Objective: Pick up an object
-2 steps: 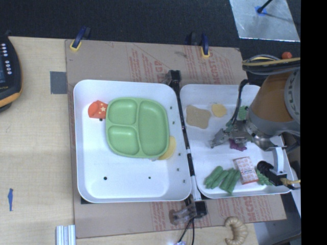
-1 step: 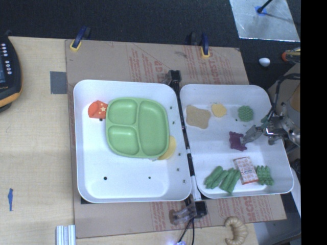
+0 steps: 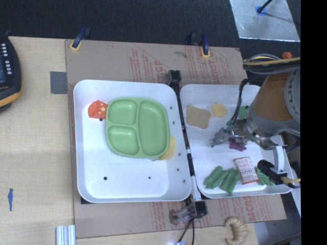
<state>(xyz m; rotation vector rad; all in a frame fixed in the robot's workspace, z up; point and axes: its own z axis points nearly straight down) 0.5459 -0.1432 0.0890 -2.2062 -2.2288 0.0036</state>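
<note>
Overhead view of the wooden desk [image 3: 36,152]. Right white bin [image 3: 204,93]: the gripper [image 3: 228,137], fingers spread apart and holding nothing, sits low at centre; a small purple object [image 3: 237,145] lies just beside it at 4 o'clock. Green bean-pod toy [image 3: 223,178] at 6 o'clock. Left white bin [image 3: 127,188]: green three-compartment plastic plate [image 3: 138,127].

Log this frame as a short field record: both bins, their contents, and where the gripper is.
left bin: green divided plate, tilted; red item at its left edge; yellow piece peeking from under its right edge
right bin: tan slice, small yellow disc, green bean pods, red-and-white packet, purple item
gripper: over right bin, beside purple item
holding: nothing seen between fingers
</note>
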